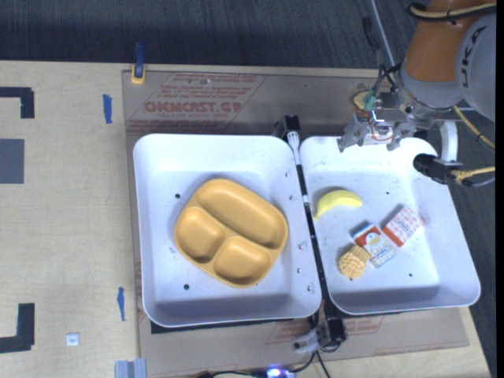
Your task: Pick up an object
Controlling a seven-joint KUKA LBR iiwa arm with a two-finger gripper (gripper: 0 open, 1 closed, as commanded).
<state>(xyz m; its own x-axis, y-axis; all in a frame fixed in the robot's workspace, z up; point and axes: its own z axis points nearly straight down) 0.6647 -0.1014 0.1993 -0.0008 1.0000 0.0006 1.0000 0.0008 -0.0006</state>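
In the right bin [441,278] lie a yellow banana [337,201], a small orange-and-white carton [373,244], a red-and-white packet [402,225] and a tan waffle-like piece [353,262]. My gripper [376,132] hangs over the bin's far edge, up and to the right of the banana, well apart from all of them. Nothing shows between its fingers.
The left bin [157,164] holds a yellow three-compartment tray [230,231]. A black divider clamp [290,126] sits between the bins at the back. Cables trail from the arm's wrist on the right [465,176].
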